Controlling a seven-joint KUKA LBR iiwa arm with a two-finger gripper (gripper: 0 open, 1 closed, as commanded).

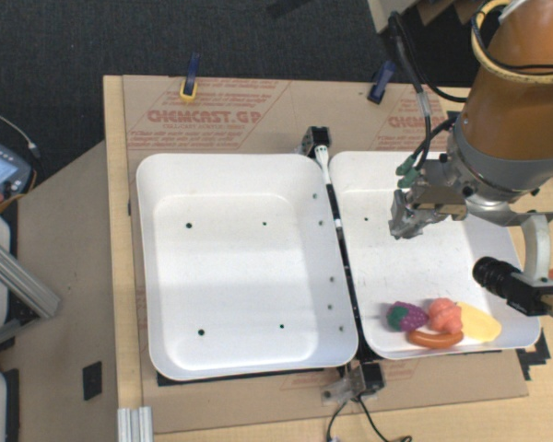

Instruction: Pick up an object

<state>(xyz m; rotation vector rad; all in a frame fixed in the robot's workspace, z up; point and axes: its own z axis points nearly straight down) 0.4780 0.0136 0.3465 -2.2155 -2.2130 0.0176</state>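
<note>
Several toy foods lie bunched in the front right corner of the right bin (378, 274): a purple bunch of grapes (405, 316), a pink-orange lump (445, 313), a flat yellow piece (480, 324) and a curved red-orange piece (433, 339) along the bin's front wall. My gripper (407, 225) hangs over the middle of the right bin, towards its back. It is well apart from the foods, which sit in front of it and to its right. I see nothing in the gripper.
The left bin (166, 247) sits beside the right one, with a black divider strip (336, 238) between them. A black cylindrical part (503, 282) juts in at the right. Blue clips (191, 79) hold the cardboard base at the back.
</note>
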